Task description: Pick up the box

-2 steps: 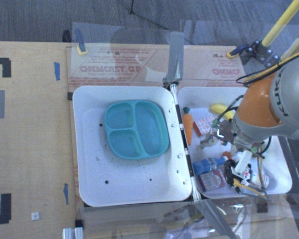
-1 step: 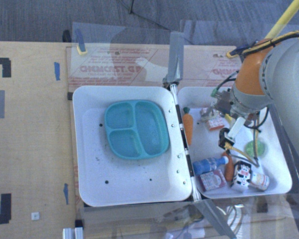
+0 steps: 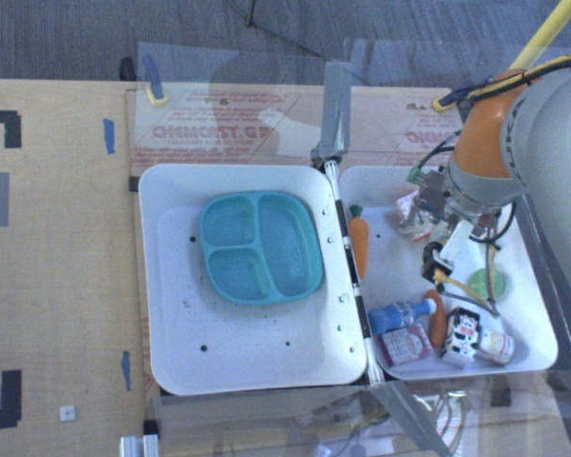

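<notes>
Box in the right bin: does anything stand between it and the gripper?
The gripper hangs over the back part of the right bin; the reddish box lies at its front wall. A blue bottle lies close along the box's rear side, on that line, and an orange piece lies close beside it. Nothing covers the box's top.

Left shallow white bin point(image 3: 171, 331): one teal three-compartment plastic plate point(image 3: 262, 248), flat, near centre. Right shallow white bin point(image 3: 395, 265): orange toy carrot point(image 3: 359, 243) along the left wall; blue plastic bottle point(image 3: 397, 315) on its side near the front; green round disc point(image 3: 483, 282); black-and-white cow-patterned container point(image 3: 464, 333) at the front.
</notes>
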Action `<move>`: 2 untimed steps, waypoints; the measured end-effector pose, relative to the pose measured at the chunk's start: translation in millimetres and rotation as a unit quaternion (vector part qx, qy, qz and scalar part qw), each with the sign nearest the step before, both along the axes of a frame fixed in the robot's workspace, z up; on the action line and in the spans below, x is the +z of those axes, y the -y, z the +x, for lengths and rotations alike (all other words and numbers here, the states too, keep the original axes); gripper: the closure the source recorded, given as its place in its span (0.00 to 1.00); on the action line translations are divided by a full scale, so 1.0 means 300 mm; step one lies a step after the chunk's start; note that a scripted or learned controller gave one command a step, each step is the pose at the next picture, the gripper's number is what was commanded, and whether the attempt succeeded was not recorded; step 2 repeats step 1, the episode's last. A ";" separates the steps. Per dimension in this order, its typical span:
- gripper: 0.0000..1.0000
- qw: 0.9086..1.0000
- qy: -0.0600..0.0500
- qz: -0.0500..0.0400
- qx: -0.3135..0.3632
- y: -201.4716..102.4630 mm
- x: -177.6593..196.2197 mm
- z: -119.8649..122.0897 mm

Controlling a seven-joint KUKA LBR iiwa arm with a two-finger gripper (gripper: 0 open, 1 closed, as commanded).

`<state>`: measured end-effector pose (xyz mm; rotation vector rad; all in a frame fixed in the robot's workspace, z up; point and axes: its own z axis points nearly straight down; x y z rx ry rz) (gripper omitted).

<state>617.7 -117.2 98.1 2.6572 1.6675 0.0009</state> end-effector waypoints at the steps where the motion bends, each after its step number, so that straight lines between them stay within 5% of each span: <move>1: 1.00 1.000 -0.001 0.002 -0.009 -0.213 0.290 0.027; 2: 1.00 1.000 -0.001 0.002 -0.009 -0.213 0.290 0.027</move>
